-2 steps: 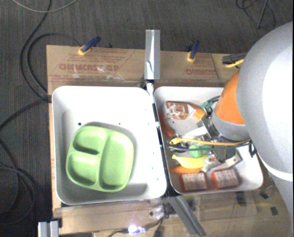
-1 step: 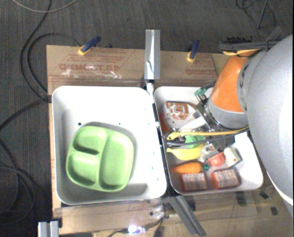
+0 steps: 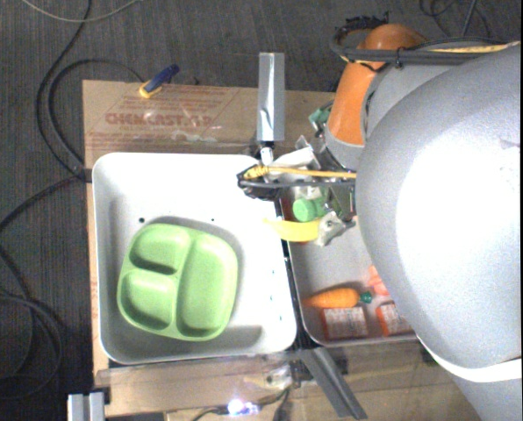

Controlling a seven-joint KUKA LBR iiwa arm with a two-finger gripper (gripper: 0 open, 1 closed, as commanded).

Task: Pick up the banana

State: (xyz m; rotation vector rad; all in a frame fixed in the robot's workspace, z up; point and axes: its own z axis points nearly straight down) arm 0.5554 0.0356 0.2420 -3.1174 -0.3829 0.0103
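The arm (image 3: 446, 209), grey with an orange band (image 3: 354, 103), fills the right side of the view from about 1 to 5 o'clock. Its pincer (image 3: 310, 222) sits near the centre, over the seam between the two white bins. The banana (image 3: 292, 229) shows as a yellow curved piece at the pincer's lower end, just at the right rim of the left bin (image 3: 103, 261), touching or pressed against the pincer parts; whether it lies between the fingers cannot be told, and whether the pincer is clenched or released cannot be told either.

A small green cylinder (image 3: 305, 209) lies just at 1 o'clock from the banana, close against the pincer. In the left bin, toward 8 o'clock from the centre, rests a green divided tray (image 3: 181, 279) with three compartments. In the right bin (image 3: 307, 327), toward 5 o'clock, lie a carrot (image 3: 333, 299) and, just below it, a red-and-white box (image 3: 345, 323), partly hidden by the arm.

At 11 o'clock, on the brown cardboard (image 3: 156, 125) behind the bins, lies a blue-and-yellow clip (image 3: 159, 80). Dark cables (image 3: 60, 103) run over the carpet at 9 to 11 o'clock.
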